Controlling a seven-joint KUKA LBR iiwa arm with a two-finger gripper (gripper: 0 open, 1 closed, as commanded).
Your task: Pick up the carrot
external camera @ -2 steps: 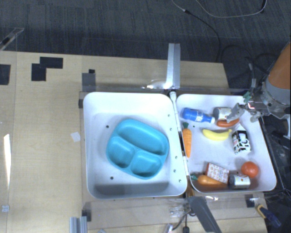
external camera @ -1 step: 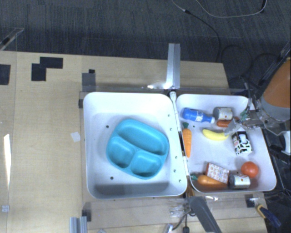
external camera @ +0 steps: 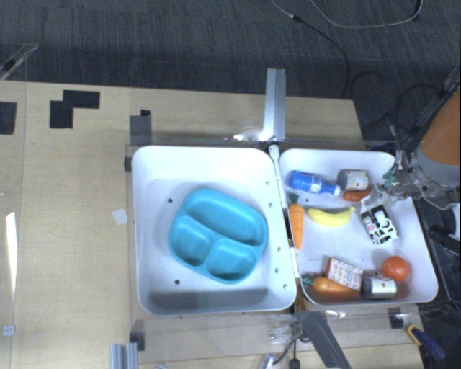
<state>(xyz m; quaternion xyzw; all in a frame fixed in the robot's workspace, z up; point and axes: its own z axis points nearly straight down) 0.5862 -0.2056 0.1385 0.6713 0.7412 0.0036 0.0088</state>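
At the right bin's (external camera: 431,285) left wall lies the carrot (external camera: 296,225); bring the gripper (external camera: 395,186), state indeterminable, left and down, and close across its narrow width.

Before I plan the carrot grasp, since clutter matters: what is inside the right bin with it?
In the right bin, the carrot lies along the left wall beside a banana, with a blue bottle above. Whether anything lies beneath them cannot be seen.

Pale wooden bench (external camera: 65,238) bearing black markings (external camera: 73,107), sitting against dark carpet (external camera: 144,43) trailing a cable (external camera: 346,18).
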